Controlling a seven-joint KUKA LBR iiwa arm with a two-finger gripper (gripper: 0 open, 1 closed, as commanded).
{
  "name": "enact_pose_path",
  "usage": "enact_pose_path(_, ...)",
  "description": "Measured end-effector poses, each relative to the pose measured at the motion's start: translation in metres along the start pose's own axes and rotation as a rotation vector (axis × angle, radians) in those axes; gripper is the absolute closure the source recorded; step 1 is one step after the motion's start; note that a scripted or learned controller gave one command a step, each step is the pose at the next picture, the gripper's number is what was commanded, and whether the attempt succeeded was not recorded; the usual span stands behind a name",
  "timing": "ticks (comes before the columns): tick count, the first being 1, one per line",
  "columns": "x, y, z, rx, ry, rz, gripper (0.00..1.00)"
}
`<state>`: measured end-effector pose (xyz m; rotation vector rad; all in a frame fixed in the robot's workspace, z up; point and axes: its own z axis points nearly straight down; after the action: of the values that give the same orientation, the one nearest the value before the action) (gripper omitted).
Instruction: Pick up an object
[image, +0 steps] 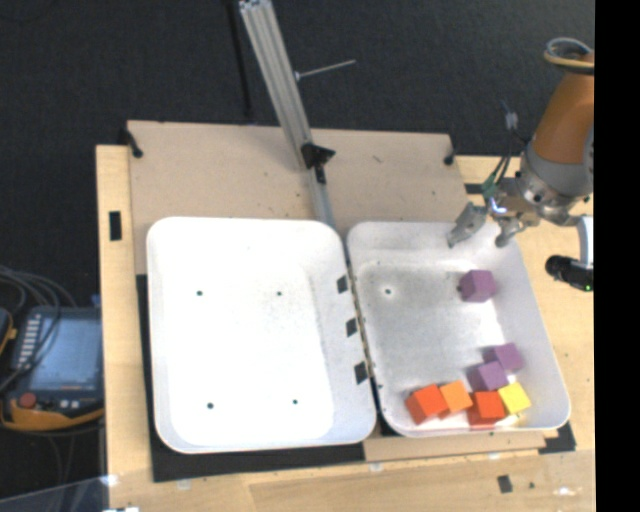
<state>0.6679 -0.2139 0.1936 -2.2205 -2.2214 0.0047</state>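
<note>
Near corner of right bin: orange cubes (430, 402), a yellow cube (515, 397) and two purple cubes (497, 366) clustered together.
Mid right bin: a lone purple cube (477, 286), well apart from the cluster.
Right shallow white bin (400, 320): on the pale wooden surface (290, 170), beside the left white bin (245, 330).
Far edge: the tool (487, 228) hovers over the rim, fingers spread apart, holding nothing.

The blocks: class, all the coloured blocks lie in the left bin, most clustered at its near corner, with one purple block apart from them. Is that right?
Not quite. The camera view shows the blocks in the right bin, not the left. The rest holds: most cluster at its near corner, and one purple block lies apart from them.
</note>
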Motion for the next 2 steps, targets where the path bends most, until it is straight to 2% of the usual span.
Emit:
enact_pose_path(1,0.004,0.009,0.052,0.000,0.000,-0.005,0.00)
enact_pose_path(2,0.003,0.011,0.036,-0.008,-0.004,-0.008,1.00)
